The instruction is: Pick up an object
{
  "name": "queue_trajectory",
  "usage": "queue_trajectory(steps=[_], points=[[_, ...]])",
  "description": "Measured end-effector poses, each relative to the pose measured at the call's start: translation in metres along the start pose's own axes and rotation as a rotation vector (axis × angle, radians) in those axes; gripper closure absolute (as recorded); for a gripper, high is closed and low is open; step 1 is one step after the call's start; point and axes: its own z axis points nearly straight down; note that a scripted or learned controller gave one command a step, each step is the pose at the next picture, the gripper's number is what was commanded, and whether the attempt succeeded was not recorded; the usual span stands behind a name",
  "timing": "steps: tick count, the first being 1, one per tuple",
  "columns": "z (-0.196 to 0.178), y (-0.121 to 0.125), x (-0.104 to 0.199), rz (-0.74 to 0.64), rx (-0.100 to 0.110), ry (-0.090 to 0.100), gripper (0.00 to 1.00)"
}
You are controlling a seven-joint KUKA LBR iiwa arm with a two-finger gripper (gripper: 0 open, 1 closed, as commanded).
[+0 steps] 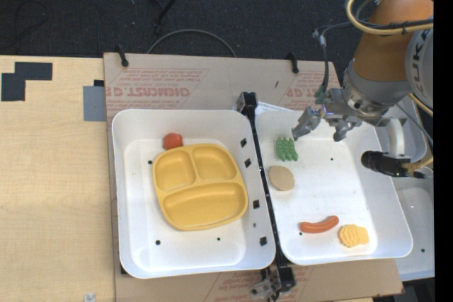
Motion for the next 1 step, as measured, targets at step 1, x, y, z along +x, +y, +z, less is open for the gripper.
queue_trajectory(steps=[1], points=[[-0.0056,0.0020,-0.0002,-0.001,-0.010,-0.001,0.00]])
